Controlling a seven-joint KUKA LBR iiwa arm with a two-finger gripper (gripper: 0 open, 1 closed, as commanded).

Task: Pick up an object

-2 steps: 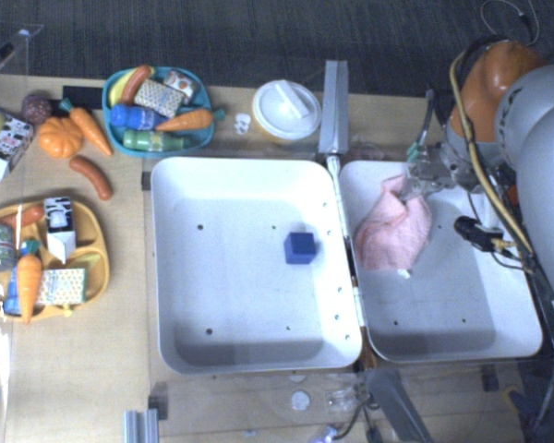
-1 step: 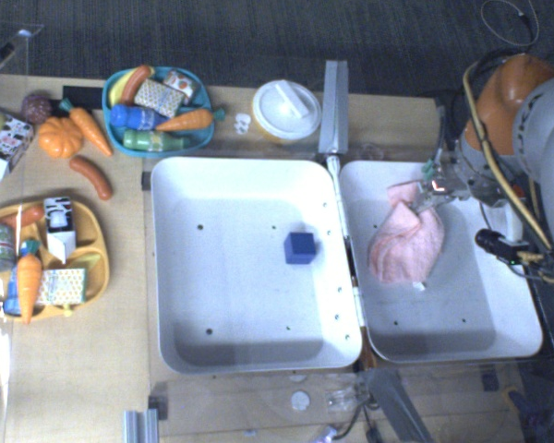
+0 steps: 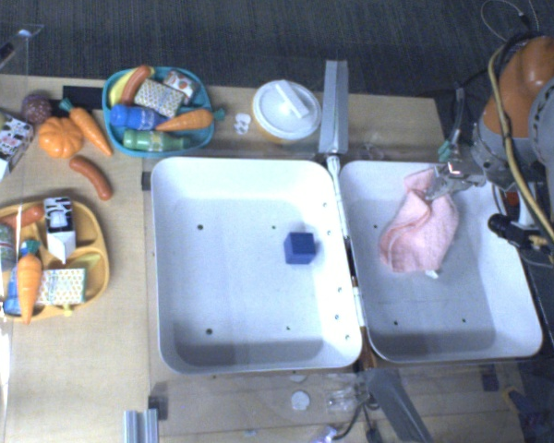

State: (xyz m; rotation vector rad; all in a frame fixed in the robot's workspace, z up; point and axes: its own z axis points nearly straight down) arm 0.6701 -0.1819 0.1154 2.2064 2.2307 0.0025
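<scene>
Here the jaws [image 3: 440, 185] pinch the top edge of the pink cloth [image 3: 419, 230] in the right bin [image 3: 462, 330], while the blue cube [image 3: 300, 247] sits alone mid-floor in the left bin [image 3: 212, 330].

We see the grey KUKA arm with its orange band [image 3: 535, 70] entering from the right edge of the camera view, its bulky upper body sitting at the top right corner. Dark and yellow cables loop over and alongside it. From there the wrist angles down and leftward, ending in the small metallic two-finger claw [image 3: 446, 179]. We see the claw tip low, pointing left and slightly downward, its tips touching the upper end of a pink crumpled cloth [image 3: 420, 229].
</scene>
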